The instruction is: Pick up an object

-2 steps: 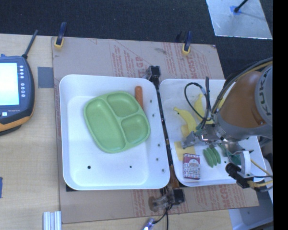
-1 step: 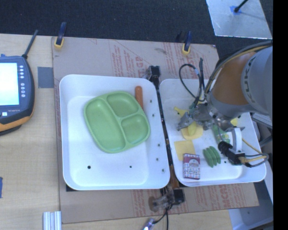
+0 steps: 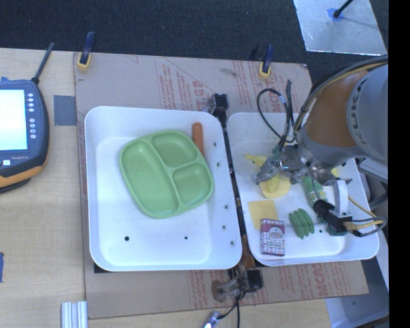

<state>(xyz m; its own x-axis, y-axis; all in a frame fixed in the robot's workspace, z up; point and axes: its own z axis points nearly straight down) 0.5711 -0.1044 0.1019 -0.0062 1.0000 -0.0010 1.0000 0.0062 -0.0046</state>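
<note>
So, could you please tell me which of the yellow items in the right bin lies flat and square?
The yellow square slice, just above the small carton; the other yellow pieces are lumpy.

Crowded right bin (image 3: pixel 249 244): green pod (image 3: pixel 301 222), small carton (image 3: pixel 272 237), yellow pieces (image 3: pixel 263 209) close together; open floor near and left of green plate (image 3: pixel 165 173) in left bin (image 3: pixel 109 244)

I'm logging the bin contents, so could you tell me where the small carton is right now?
The carton lies in the right bin, near its front-left corner, just below the yellow slice and left of the green pods.
</note>
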